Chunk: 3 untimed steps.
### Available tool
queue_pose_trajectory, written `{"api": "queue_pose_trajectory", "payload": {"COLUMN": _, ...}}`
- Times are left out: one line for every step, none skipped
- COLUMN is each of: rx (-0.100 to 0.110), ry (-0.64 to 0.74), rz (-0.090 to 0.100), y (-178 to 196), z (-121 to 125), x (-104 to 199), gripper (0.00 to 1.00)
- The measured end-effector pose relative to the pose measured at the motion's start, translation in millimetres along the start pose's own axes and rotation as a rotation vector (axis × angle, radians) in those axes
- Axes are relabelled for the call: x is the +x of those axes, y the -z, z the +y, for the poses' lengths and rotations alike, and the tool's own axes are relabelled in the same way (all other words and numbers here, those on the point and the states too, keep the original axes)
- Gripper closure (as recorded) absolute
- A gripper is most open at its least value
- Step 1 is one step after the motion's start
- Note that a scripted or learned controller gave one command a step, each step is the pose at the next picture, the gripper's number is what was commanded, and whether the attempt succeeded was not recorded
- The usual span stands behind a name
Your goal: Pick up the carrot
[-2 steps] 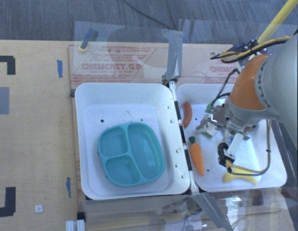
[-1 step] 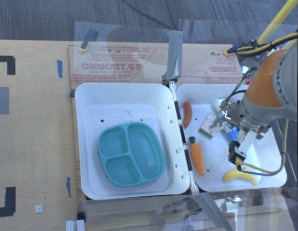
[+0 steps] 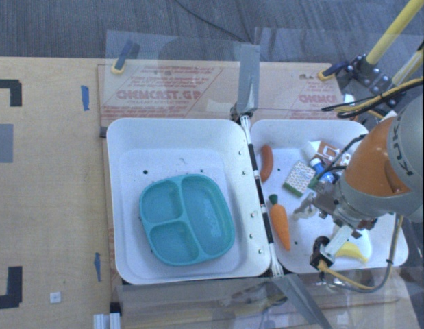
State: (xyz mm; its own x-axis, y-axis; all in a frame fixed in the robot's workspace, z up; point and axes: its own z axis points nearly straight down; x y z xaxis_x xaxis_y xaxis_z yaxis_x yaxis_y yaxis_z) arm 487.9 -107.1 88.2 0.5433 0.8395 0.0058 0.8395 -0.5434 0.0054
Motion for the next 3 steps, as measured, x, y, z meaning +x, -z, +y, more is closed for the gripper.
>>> {"api": "queue_pose_trajectory", "payload": {"rx": -0.003, "ry": -0.006, "rz": 0.0, "y": 10, "z": 2, "x": -2, "gripper": 1.0}}
{"api": "queue_pose_trajectory", "payload": {"rx": 0.007, "ry": -0.265, "rz": -0.008, "y": 95, "z": -40, "x": 65, "gripper": 1.0}}
{"api": "queue_pose_trajectory", "payload": {"rx": 0.006, "ry": -0.791, "rz": -0.011, "y": 95, "z": -42, "x": 50, "gripper": 1.0}}
